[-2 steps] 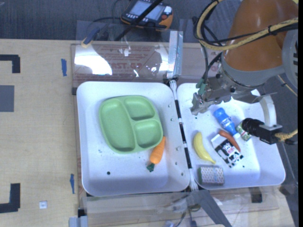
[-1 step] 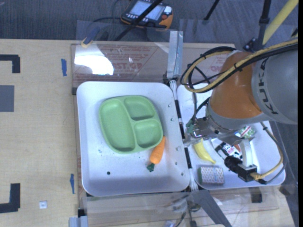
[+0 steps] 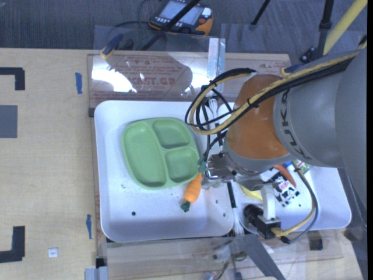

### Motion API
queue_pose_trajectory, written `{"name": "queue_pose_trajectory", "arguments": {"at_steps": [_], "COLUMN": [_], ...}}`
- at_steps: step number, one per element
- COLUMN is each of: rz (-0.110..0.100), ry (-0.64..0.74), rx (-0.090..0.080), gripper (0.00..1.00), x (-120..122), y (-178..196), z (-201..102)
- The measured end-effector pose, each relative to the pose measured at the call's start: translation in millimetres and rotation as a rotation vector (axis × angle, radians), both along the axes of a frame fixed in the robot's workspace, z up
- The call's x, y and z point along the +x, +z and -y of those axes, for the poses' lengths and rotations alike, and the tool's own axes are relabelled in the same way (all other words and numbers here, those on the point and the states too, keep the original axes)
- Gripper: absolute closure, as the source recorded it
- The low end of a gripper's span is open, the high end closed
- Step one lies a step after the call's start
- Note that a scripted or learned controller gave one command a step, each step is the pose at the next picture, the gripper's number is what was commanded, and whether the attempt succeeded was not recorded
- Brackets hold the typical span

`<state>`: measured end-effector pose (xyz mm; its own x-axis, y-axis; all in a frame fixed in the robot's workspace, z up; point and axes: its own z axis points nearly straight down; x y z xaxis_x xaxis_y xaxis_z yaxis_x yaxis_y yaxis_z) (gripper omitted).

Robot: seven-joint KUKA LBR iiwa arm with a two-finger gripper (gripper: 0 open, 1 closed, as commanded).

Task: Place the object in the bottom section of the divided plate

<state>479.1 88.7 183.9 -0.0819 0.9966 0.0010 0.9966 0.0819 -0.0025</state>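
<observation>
Beside the divided plate point(image 3: 158, 152), we are positioning the gripper point(image 3: 205, 171) over the carrot point(image 3: 193, 192); finger state is apparently hidden, so we cannot tell it. Centre before descending.

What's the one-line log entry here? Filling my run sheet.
arm: over bin divider | carrot: in left bin, beside green plate | placed: no

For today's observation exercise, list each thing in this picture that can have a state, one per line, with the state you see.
Green divided plate: flat in the left bin, sections hold nothing.
Toy carrot: lying in the left bin, beside the plate's lower right edge, outside it.
Gripper: low by the plate's right edge.
</observation>
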Motion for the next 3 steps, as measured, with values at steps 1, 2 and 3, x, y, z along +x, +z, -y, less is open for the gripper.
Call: {"name": "queue_pose_trajectory", "arguments": {"at_steps": [1, 2, 3], "rz": [0.0, -0.001, 0.0], "ry": [0.0, 0.013, 0.01], "rx": [0.0, 0.0, 0.0], "gripper": [0.0, 0.0, 1.0], "x": [0, -1, 0], "y": [0, -46, -37], "z": [0, -24, -24]}}
